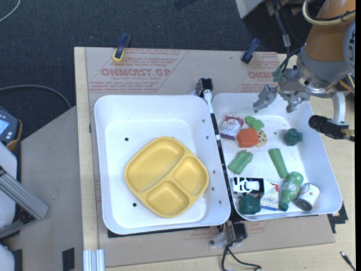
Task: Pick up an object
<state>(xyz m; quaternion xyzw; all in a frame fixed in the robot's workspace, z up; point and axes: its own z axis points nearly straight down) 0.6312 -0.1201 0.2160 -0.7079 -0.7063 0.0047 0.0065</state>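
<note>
Bins sit side by side on the bench [141, 66]: the left bin [107, 151] carries a yellow divided tray [166, 176] at its centre, while the right bin [327, 168] holds the pickable clutter, with a red-orange piece [247, 137] near its 10 o'clock, a green stick [277, 162] at centre and a green bottle [291, 188] toward 5 o'clock. Above the right bin's 12 o'clock rim hovers the gripper [279, 100], fingers spread wide with nothing between them, likely poised to descend. The small packets at 6 o'clock overlap and are hard to identify.
</note>
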